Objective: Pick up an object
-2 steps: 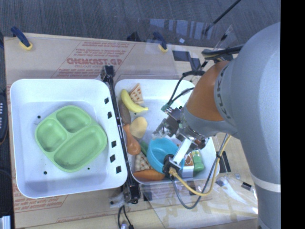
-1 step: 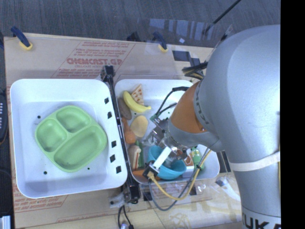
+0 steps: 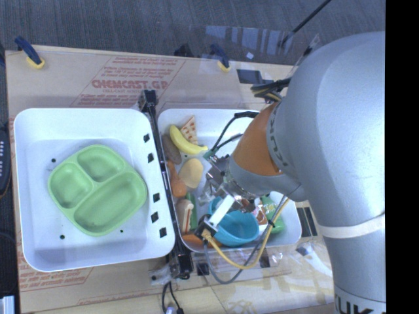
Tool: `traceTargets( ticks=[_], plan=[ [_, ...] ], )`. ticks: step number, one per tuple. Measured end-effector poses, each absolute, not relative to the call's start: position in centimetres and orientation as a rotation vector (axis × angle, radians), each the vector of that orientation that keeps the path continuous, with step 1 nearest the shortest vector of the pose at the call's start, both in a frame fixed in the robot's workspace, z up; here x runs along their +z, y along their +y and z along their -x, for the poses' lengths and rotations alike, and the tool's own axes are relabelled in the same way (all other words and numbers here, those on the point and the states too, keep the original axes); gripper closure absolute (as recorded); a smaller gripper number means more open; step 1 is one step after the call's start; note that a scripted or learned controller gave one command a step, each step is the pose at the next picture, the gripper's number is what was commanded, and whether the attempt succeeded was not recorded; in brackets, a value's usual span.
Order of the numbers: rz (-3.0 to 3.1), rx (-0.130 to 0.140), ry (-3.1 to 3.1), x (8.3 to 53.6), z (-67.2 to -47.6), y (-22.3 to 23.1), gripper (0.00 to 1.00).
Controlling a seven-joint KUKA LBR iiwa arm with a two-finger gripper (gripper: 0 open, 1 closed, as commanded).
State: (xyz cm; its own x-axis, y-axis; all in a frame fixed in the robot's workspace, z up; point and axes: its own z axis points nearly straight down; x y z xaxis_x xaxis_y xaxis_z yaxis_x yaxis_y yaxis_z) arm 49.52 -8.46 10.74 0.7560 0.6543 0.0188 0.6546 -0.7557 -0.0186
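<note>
Arm (image 3: 340,142) is seen entering from the right, bent steeply down into the right bin (image 3: 219,118); the orange band (image 3: 258,150) is angled toward the bin's middle. The gripper (image 3: 221,191) is positioned low over the clutter, just above and left of the blue bowl (image 3: 239,231). Its state cannot be told; it is masked by wrist hardware and cables. No object is seen held.

6 loose items are noted in the right bin. The banana (image 3: 187,142) is laid flat near the far-left corner, long axis running upper left to lower right, its lower end pointed toward the wrist. A tan bun (image 3: 191,173) is placed just below it, an orange ball (image 3: 179,188) beside the left wall.

1 green divided plate (image 3: 98,188) is recorded flat in the left bin (image 3: 36,142).
</note>
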Motion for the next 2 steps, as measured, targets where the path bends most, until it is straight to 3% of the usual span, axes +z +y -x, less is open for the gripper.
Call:
traceTargets(
  ticks=[1, 2],
  plan=[
    [3.032, -0.043, -0.794, 14.3, -49.3, -9.4, 1.00],
    [3.037, 0.005, -0.772, 13.5, -48.2, -10.1, 0.00]
  ],
)
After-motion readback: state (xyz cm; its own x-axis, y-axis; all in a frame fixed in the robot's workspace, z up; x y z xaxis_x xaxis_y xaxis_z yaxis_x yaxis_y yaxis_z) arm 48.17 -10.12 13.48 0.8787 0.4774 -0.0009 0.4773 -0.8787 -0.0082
